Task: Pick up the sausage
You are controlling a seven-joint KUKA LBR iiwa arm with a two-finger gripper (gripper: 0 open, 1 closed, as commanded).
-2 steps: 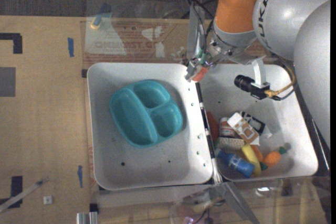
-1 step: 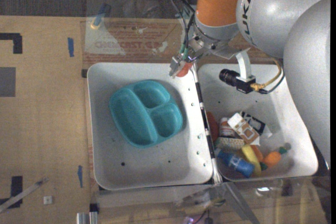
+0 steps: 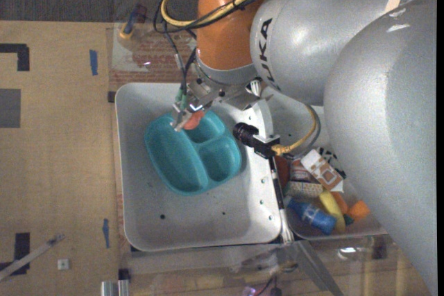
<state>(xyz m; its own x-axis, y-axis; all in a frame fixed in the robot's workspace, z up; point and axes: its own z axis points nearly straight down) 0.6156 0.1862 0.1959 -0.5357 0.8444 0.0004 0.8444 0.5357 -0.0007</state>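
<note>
Gripper (image 3: 184, 116) hangs over the 12 o'clock rim of the teal divided plate (image 3: 182, 159) in the left white bin (image 3: 201, 222), fingers clamped on the sausage (image 3: 192, 120), a reddish-orange piece showing just at their tips. Plate sits near bin centre. Right bin (image 3: 361, 227), at 3 o'clock of the plate, holds a blue bottle (image 3: 312, 215), yellow and orange items, a printed carton (image 3: 321, 172).

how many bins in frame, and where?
2. One white bin sits at centre-left, holding the teal divided tray. The second bin is to its right, mostly hidden under the arm, with small toys inside.
</note>
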